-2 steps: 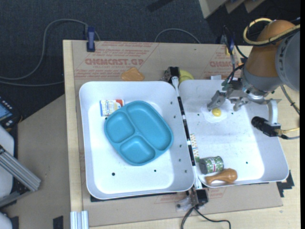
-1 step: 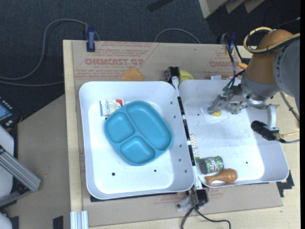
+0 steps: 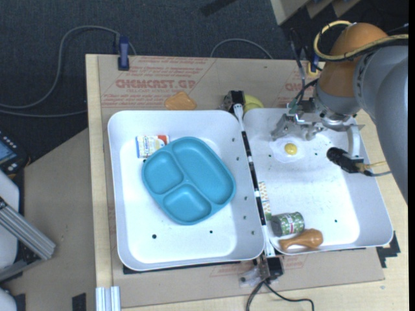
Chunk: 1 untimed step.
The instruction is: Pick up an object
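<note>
A small fried-egg toy, white with a round yellow yolk (image 3: 290, 149), lies on the floor of the right white bin (image 3: 324, 199), in its upper left part, close to the far wall. The tool (image 3: 303, 123) of the grey arm (image 3: 382, 76) hangs just above and beyond the egg, over the bin's far edge; whether it is released or clenched cannot be told from this angle, and nothing shows between its parts. A black cylindrical part (image 3: 342, 159) juts out to the right of the egg, beside a metal bracket.

At the near edge of the same bin lie a small green-labelled tin can (image 3: 287, 223) on its side and, touching it just below, a brown plastic drumstick-shaped toy (image 3: 302, 240).

The left white bin (image 3: 130, 225) holds a blue plastic plate with three compartments (image 3: 188, 179), lying slantwise near the middle. A small white carton with red and blue print (image 3: 150, 144) sits at the plate's upper left corner, partly tucked beside it.

On the brown board of the desk (image 3: 194, 76) beyond the bins rest an orange lump (image 3: 180, 100) and a yellow rounded object (image 3: 251, 103) beside the clip joining the bins.
</note>
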Motion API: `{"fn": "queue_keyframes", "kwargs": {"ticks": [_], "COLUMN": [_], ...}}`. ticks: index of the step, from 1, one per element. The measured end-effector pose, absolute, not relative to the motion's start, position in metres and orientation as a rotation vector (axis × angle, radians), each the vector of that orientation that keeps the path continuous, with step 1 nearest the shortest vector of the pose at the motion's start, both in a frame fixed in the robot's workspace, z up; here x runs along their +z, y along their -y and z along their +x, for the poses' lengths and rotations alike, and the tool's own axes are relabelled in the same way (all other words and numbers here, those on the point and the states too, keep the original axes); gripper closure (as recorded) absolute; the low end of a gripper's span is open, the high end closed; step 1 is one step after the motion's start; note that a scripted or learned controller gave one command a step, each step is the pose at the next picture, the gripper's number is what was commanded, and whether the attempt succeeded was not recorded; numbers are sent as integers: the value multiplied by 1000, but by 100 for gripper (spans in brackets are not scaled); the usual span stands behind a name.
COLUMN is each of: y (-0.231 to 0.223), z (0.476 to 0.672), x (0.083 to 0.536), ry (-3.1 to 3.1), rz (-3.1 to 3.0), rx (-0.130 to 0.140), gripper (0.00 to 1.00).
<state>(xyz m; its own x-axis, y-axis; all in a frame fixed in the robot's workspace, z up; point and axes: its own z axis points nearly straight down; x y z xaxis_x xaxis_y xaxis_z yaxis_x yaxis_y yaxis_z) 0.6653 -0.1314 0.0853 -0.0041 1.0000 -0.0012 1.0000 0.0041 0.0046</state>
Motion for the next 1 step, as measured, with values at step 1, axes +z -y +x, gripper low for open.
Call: {"fn": "queue_keyframes", "kwargs": {"ticks": [1], "y": [143], "z": [645], "x": [85], "ry": [-2221], "rz": [2224], "rx": [-2], "gripper": [0]}}
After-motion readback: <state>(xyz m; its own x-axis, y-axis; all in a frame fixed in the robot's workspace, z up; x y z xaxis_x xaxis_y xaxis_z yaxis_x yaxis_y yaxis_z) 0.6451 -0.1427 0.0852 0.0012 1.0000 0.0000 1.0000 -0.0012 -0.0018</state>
